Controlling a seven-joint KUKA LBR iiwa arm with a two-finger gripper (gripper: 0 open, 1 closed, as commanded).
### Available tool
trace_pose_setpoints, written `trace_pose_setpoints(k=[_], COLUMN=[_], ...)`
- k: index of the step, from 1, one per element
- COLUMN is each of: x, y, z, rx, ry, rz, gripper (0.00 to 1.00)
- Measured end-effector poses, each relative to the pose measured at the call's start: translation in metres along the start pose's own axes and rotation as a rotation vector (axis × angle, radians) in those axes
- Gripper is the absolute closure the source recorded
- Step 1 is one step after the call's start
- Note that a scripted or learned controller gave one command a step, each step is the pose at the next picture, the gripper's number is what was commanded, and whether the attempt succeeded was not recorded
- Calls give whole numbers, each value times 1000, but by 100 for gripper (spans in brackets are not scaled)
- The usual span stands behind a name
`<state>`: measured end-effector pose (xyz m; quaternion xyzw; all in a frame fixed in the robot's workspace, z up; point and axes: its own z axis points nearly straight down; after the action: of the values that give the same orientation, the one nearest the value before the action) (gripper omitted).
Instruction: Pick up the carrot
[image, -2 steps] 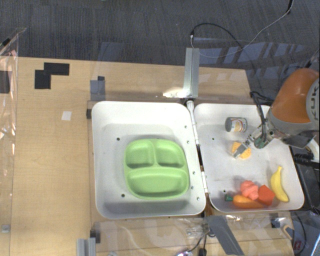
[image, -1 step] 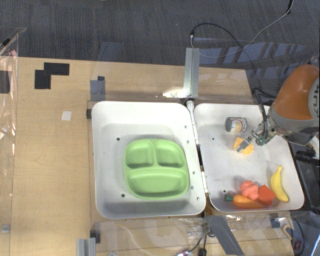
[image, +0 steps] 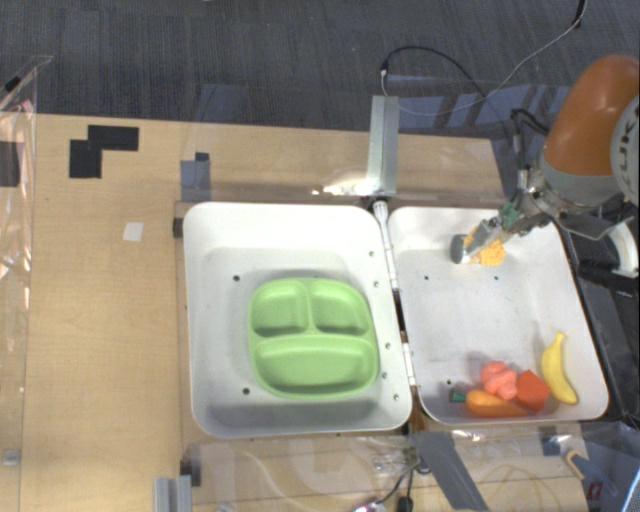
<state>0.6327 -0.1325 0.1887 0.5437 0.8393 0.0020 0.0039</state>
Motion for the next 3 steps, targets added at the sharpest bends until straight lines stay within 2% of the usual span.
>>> trace_pose_setpoints(k=[1,2,3], x=[-11,7,98], y=[35,44,85], z=[-30,68,2], rx=[0,0,0], ry=[-1,0,2], rz=[114,306,223], gripper=[100,100,100])
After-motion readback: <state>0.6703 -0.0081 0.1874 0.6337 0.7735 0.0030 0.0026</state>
